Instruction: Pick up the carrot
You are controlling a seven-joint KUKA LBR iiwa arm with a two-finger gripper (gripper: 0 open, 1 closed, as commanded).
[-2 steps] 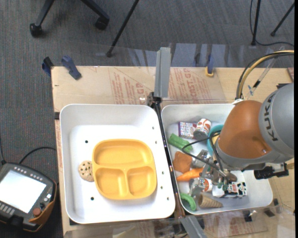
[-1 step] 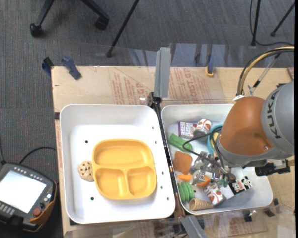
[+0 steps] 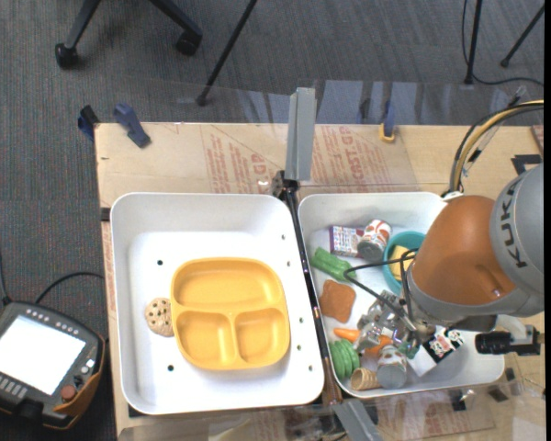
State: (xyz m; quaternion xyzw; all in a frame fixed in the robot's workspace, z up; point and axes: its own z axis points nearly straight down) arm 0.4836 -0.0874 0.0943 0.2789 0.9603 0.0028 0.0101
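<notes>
Arm reaches in from right; claw [image 3: 386, 324] low, finger state unclear.

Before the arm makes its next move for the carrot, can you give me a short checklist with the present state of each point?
1. Carrot lies in the right bin: ok.
2. Gripper is above the carrot: ok, it hovers at the carrot's right end.
3. Carrot is between the fingers: cannot tell.
4. Free space around the carrot: not ok, the green toy and the can lie close.
5. Yellow tray and cookie lie in the left bin, away from the gripper: ok.
</notes>
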